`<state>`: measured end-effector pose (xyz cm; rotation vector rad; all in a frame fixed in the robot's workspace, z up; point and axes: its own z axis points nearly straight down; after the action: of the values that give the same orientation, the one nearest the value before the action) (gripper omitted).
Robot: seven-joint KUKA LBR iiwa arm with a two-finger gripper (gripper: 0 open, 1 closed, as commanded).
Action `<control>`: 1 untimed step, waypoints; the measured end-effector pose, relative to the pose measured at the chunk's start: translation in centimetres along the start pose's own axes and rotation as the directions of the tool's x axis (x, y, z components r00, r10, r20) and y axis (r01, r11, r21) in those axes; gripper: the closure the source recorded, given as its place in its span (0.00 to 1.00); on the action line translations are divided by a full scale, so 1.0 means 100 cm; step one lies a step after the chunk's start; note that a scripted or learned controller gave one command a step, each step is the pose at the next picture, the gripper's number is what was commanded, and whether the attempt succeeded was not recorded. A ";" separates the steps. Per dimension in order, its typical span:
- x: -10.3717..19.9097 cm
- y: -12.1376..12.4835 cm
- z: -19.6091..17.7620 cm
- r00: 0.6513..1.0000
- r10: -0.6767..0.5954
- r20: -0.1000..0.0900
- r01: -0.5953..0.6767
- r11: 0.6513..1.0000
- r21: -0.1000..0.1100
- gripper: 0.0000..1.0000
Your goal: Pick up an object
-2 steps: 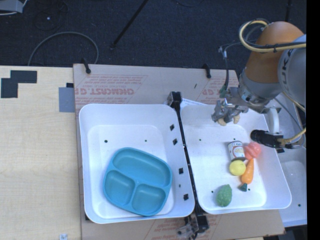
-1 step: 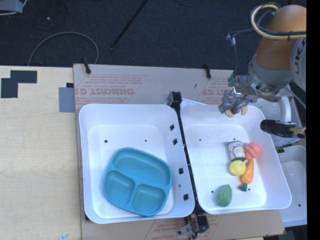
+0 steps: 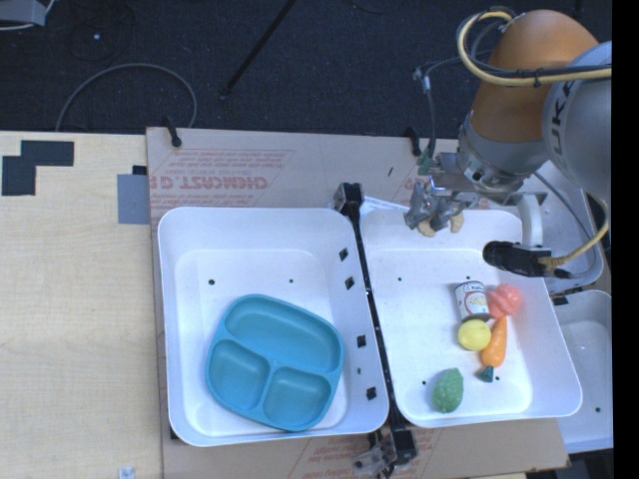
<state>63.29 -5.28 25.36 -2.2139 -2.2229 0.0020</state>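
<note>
1. While the claw hangs at the upper middle-right of the frame, over the far rim of the right bin, a small pale, tan-coloured lump sits right at its fingertips. It looks pinched between them, though the thing is too small and blurred to name.

2. Whether that pinch is firm is a judgement only: the lump shows low at the tips, partly against the bin's far wall, so it may be lightly caught rather than well seated.

3. Everything else that could be picked up lies toward the lower right of the frame from the claw, well apart from it, in a loose cluster on the right bin's floor:
   - a small can with a red and white label, nearest the claw;
   - a pinkish-red piece just beside the can, to its right;
   - a yellow ball below the can, touching or nearly touching it;
   - a carrot against the ball's right side, its long axis running up and down the frame with a slight lean, its dark green end at the bottom;
   - a green bumpy piece alone, lowest in the frame.

4. The left bin holds a blue divided tray at the lower middle of the frame, far from the claw and across the black divider.

5. If the lump is truly held, the coming move is simply straight up and clear of the rim; if it drops, the can is the closest next target, down and slightly right in the frame.
</note>
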 end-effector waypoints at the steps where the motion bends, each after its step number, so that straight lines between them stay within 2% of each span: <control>1: 0.048 -0.014 -0.003 1.000 0.000 0.000 0.000 1.000 0.001 1.00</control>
<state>61.85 -0.53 25.64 -2.2135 -2.2228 0.0027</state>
